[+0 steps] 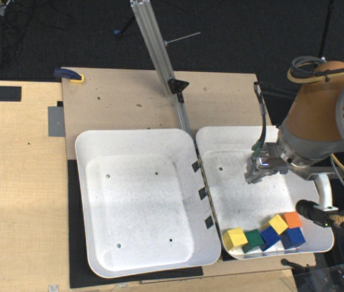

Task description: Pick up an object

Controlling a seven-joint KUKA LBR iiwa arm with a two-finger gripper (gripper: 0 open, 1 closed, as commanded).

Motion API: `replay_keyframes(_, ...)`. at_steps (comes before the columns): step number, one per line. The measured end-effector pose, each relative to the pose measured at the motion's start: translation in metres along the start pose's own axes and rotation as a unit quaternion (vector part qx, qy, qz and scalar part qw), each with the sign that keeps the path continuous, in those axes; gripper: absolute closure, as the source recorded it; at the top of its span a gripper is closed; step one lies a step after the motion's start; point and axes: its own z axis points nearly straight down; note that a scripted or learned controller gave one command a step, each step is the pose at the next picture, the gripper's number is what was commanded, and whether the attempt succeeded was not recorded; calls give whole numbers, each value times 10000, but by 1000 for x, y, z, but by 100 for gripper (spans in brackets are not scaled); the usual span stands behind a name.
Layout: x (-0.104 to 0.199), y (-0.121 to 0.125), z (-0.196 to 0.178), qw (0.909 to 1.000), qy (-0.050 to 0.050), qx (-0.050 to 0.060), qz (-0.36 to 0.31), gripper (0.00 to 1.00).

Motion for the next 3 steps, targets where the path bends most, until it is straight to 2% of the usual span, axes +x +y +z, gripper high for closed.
replay_keyframes(2,109,-6,17,10000,-4,10,5,100)
replay_keyframes(3,166,-23,10,10000,-3,12,-3,100)
